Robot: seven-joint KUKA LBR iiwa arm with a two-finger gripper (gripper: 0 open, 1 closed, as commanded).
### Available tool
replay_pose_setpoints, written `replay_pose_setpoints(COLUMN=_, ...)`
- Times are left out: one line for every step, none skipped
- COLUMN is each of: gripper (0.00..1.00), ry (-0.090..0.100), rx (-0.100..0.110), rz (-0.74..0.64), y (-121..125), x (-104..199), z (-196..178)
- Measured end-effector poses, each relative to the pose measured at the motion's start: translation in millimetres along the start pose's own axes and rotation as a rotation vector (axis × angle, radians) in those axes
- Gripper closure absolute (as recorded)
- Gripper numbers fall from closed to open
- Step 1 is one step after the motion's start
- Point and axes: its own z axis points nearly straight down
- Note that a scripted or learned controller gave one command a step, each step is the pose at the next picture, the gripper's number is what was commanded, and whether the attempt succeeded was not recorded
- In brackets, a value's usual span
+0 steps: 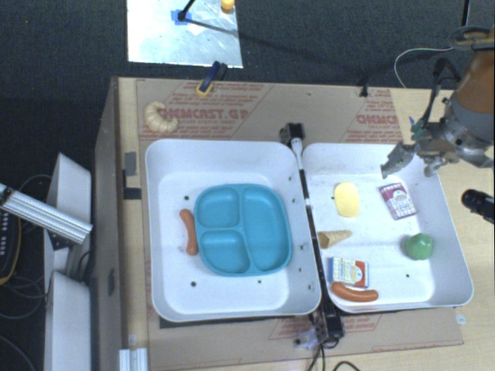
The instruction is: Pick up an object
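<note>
Grey jaws [410, 161] hover above the right bin [452, 230]

We see the arm [470, 107] as a rounded grey body with an orange band [473, 39] at its top and a tan patch just below it. Thin pale cables [410, 56] loop beside it, and dark leads run along its side. Its end carries grey metal fittings and the gripper [410, 161], with slim grey fingers [393, 163].
</note>
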Motion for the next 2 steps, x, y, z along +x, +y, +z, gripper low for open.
replay_pose_setpoints(gripper=0.00, ry=0.000, rx=0.002, rz=0.000, y=67, x=-40, z=69)
replay_pose_setpoints(gripper=0.00, ry=-0.001, rx=-0.001, rz=0.001, y=56, x=-64, z=103)
